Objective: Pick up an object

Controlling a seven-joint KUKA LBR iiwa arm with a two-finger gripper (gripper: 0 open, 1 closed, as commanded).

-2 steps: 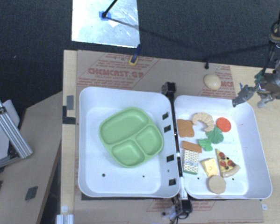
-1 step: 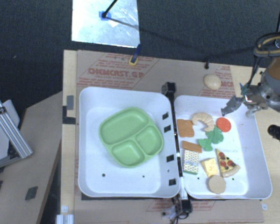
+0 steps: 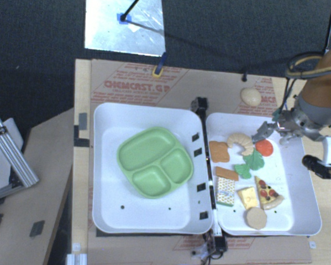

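The right bin holds several toy foods: a croissant, a red tomato slice, green lettuce, a brown toast, a yellow cheese wedge, a pizza slice and a round cookie. My gripper hangs over the bin's far right part, just above the tomato slice and right of the croissant. Its fingers stand open, and nothing is between them.
The left bin holds a green divided plate. A beige egg-shaped thing lies on the bench behind the right bin. An orange cracker and a patterned waffle lie near the divider between the bins.
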